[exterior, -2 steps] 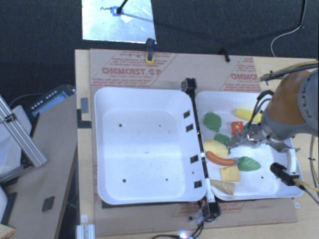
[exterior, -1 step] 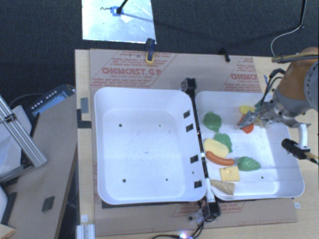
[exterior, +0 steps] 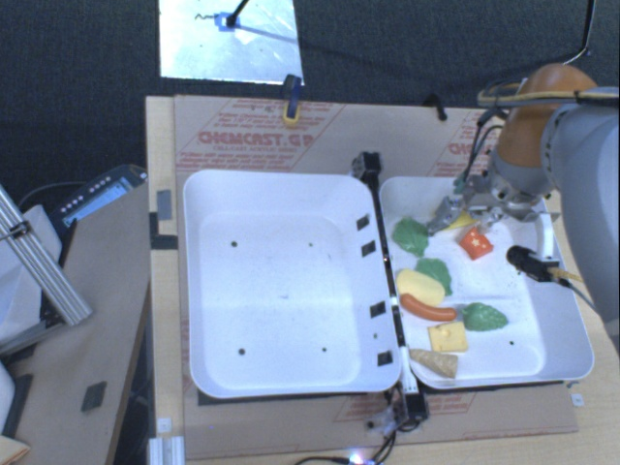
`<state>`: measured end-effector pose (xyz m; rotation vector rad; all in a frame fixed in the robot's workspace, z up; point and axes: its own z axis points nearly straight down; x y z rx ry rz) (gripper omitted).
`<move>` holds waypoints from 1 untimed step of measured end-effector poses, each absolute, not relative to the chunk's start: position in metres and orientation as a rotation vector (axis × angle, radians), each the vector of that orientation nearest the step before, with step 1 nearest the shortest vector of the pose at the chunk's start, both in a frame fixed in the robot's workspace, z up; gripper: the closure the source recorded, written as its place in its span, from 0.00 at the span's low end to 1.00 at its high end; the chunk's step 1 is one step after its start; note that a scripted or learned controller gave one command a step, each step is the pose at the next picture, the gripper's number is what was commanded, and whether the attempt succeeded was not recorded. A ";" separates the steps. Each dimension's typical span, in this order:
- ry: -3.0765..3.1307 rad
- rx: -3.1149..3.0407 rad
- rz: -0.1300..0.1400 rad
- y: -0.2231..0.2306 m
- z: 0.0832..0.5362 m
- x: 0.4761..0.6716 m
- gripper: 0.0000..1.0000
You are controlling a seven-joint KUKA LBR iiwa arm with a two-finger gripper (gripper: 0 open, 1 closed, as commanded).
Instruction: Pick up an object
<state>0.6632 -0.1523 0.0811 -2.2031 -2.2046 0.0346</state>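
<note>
1. The gripper [exterior: 448, 213] is low over the far end of the right bin [exterior: 528, 345], just beside a small yellow piece [exterior: 466, 221]. Whether it is apart or together: cannot tell from this angle. Nothing is seen held in it
2. Likely target, as a judgement: the small yellow piece, or else the green leafy piece [exterior: 410, 235] near it on the side toward the left bin [exterior: 281, 289]
3. Risk 1: the small yellow piece lies close to a red-orange piece [exterior: 476, 245]. A closing grasp could catch both, or nudge 1 away and close on air
4. Risk 2: the green leafy piece looks flat and thin. The gripper could slide over it, or press into the bin floor without getting under it
5. Risk 3: the target zone is near the far wall of the right bin, so a descent slightly off could strike the rim
6. Right bin, near half: a yellow lump [exterior: 418, 285] touches a second green leaf [exterior: 438, 273], and a red sausage [exterior: 427, 308] lies just beside them. A third green leaf [exterior: 484, 316], a yellow cheese square [exterior: 448, 337] and a tan wedge [exterior: 434, 362] sit toward the near rim
7. That cluster is tight, so any pick there risks dragging a neighbour along
8. The left bin holds no objects, only its bare white floor
9. Both bins sit side by side on the tabletop [exterior: 252, 136]
</note>
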 end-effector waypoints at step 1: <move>-2.212 -2.219 0.010 -0.196 0.083 0.654 0.00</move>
